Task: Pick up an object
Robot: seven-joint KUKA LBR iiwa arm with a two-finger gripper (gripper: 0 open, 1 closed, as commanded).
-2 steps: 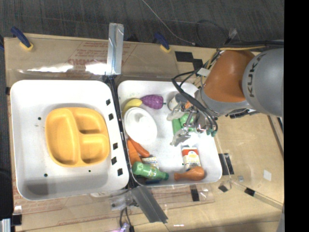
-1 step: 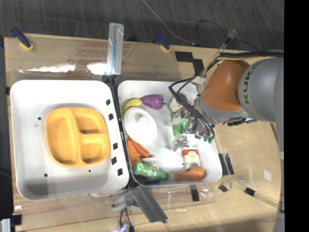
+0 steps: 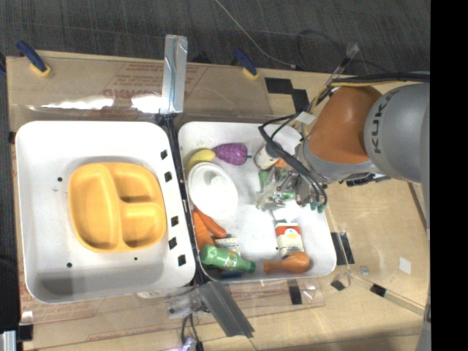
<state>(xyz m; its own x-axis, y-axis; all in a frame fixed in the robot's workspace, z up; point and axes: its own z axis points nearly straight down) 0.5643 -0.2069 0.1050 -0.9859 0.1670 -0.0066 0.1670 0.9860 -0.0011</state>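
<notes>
The wooden bench point(image 3: 380, 218) bears two white bins, left point(image 3: 36, 167) and right point(image 3: 322, 240), side by side.

We saw glossy white plastic bins point(image 3: 44, 218), a smooth yellow plastic tray point(image 3: 117, 205), and a matt wooden bench point(image 3: 380, 225).

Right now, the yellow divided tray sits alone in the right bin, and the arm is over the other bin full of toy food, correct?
Not quite: the yellow divided tray sits in the left bin. The arm is over the right bin, among the toy food, as the camera view shows.
</notes>
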